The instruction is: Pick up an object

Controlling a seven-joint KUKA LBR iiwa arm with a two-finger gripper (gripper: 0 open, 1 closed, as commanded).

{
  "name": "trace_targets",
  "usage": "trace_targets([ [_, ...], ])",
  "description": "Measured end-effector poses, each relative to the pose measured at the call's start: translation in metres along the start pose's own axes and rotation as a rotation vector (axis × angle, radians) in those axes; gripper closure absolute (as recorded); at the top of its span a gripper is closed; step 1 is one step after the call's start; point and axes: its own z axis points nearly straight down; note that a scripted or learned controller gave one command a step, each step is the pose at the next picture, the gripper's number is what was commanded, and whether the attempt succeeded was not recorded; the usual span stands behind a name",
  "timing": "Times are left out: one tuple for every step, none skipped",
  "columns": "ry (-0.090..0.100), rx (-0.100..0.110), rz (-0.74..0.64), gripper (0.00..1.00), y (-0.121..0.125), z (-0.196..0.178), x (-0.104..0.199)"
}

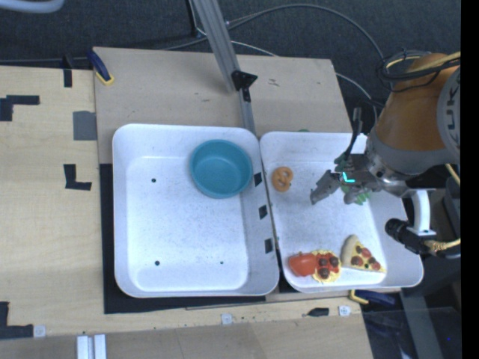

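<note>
My gripper (pixel 334 189) hangs over the middle of the right bin (pixel 397 275), below the grey and orange arm that comes in from the right. A small green object (pixel 360 197) peeks out right beside the gripper, partly hidden by it. An orange pretzel-like toy (pixel 281 178) lies to the gripper's left, near the bin's left wall. At the bin's front edge lie a toy pizza slice (pixel 363 255) and a red and yellow toy food piece (pixel 314 265). I see nothing clearly held.
A blue bowl (pixel 221 168) stands at the back of the left bin (pixel 150 275). A grey metal post (pixel 224 43) slants down to the gap between the bins. Cables trail across the dark floor behind the bench.
</note>
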Motion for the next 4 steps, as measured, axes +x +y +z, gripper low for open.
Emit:
trace_targets([
  [0.000, 0.000, 0.000, 0.00, 0.000, 0.000, 0.000],
  [0.000, 0.005, 0.000, 0.00, -0.001, 0.061, 0.006],
  [0.000, 0.006, 0.000, 0.00, -0.001, 0.124, 0.010],
  [-0.001, -0.002, 0.000, 0.00, 0.000, 0.135, 0.010],
])
